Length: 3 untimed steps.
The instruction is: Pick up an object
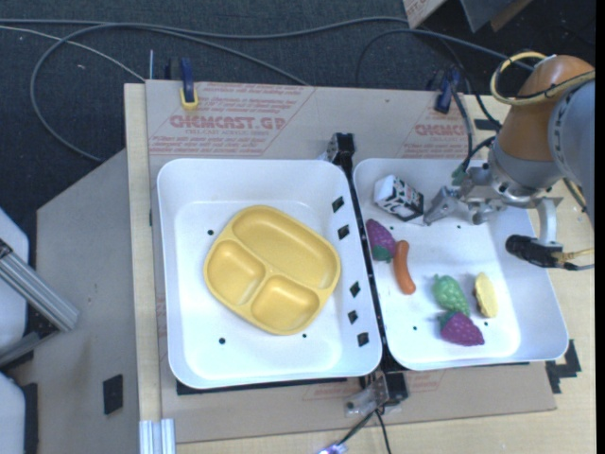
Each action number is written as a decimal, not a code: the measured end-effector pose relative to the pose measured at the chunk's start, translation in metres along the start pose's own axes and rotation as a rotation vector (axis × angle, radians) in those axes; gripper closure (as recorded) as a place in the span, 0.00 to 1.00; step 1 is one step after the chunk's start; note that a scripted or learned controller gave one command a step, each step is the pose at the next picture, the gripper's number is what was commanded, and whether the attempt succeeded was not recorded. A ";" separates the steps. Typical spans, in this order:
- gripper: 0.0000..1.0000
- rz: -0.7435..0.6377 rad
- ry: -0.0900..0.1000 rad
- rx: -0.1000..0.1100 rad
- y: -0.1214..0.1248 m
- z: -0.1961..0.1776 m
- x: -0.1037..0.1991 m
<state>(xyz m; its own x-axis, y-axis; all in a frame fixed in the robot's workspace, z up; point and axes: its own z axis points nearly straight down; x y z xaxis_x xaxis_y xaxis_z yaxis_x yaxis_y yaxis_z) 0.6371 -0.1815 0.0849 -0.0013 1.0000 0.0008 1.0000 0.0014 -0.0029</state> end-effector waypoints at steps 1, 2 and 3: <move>1.00 -0.001 -0.001 -0.004 0.001 -0.013 0.000; 1.00 0.000 -0.002 -0.010 0.004 -0.076 0.006; 1.00 0.000 -0.002 -0.009 0.006 -0.120 0.007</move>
<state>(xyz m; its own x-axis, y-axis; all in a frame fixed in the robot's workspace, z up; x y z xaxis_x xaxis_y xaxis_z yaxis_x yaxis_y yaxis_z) 0.6430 -0.1741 0.2050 -0.0011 1.0000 -0.0012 1.0000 0.0011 0.0057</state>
